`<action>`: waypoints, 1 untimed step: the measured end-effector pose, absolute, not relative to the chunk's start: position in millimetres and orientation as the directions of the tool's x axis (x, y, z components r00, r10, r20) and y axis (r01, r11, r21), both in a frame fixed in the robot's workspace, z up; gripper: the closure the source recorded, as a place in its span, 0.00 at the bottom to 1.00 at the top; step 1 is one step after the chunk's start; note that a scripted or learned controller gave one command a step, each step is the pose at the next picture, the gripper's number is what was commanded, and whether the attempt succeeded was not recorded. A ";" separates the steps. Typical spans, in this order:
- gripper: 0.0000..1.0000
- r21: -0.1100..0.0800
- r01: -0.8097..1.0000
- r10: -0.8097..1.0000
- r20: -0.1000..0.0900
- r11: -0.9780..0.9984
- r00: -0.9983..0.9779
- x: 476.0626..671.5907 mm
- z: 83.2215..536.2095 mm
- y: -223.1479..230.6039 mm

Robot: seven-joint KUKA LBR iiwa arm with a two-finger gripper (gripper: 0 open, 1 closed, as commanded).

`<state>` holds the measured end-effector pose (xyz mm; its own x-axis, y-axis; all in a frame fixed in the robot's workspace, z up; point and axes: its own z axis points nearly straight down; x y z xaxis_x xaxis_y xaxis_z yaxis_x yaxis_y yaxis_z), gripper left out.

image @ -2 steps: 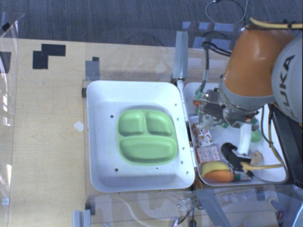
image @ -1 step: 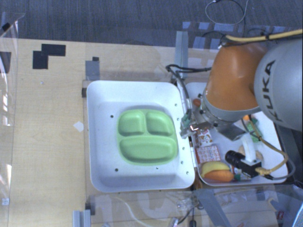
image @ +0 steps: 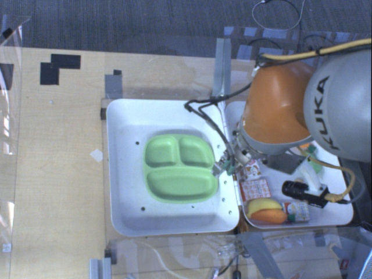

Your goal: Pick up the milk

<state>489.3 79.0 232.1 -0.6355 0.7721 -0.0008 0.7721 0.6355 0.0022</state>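
Closest to the lens is my own arm (image: 314, 103), a smooth grey shell with a glossy orange band, bulking over the upper right of the frame. Below it my pincer (image: 228, 164) hangs at centre right, over the seam where the left bin (image: 116, 156) meets the right bin (image: 344, 217). It is too small and cluttered for me to tell how far open it is, or whether it has hold of anything.

I take the milk (image: 256, 188) to be the small white carton with red print, lying in the right bin just right of and below my pincer. It touches a rounded orange-yellow fruit (image: 267, 211) at lower right, with a little printed box (image: 298, 213) beside that.

I judge the carton light and boxy, fairly stiff yet liable to dent, with a slick printed skin. Its flat opposite sides look the best hold, taken across the narrow width near the middle, away from the fruit.

A matte green plate (image: 177, 167), moulded into three compartments, sits in the left bin's smooth white plastic.
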 end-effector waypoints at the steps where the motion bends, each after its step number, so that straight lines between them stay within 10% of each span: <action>1: 1.00 0.003 0.711 0.711 -0.001 0.703 -0.703 488.3 235.8 126.2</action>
